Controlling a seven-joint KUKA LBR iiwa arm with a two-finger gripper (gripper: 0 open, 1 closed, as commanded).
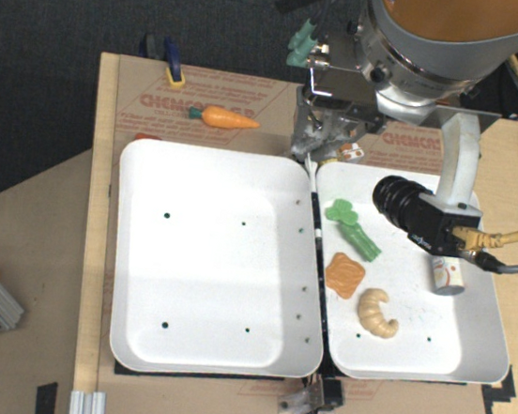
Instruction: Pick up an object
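Note:
The right bin [466,361] holds a green toy piece [353,228], an orange waffle-like square [345,274] and a tan croissant [377,314], grouped near its left wall. A small white cylinder [447,274] lies further right. My gripper [313,142] hangs at the far edge of the bench, over the back end of the divide between the two bins, well behind the toys. Nothing is seen held in it.
The left bin [214,262] lies beside the right one. An orange carrot [225,118] and a blue-and-yellow clamp [173,65] rest on the cardboard behind the left bin. A black cylindrical unit [414,212] on the arm overhangs the right bin's back.

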